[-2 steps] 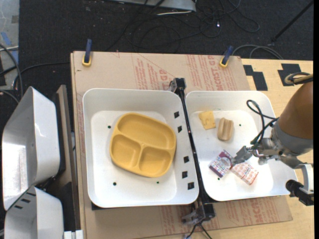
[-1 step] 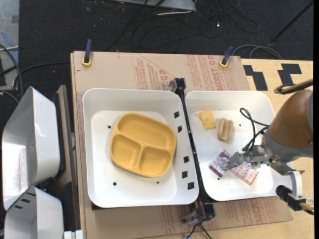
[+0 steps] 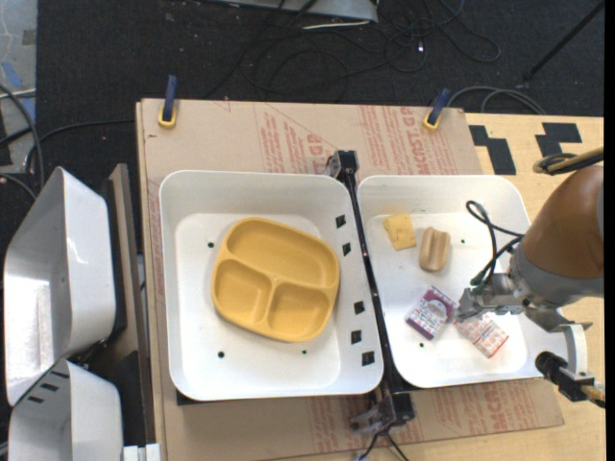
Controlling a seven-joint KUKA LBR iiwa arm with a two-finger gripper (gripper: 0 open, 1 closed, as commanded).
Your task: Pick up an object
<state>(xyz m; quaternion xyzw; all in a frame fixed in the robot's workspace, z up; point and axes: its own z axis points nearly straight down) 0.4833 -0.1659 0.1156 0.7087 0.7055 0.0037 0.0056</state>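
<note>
A yellow divided tray (image 3: 275, 279) is lying in the left bin (image 3: 183, 257), while in the right bin (image 3: 509, 200) the arm is reaching down from the right, its gripper (image 3: 478, 303) seemingly hovering between two small packets (image 3: 430, 313), finger state impossible to tell

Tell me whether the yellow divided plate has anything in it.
Empty. The yellow divided plate lies flat in the left bin, and all its compartments show bare yellow plastic.
</note>
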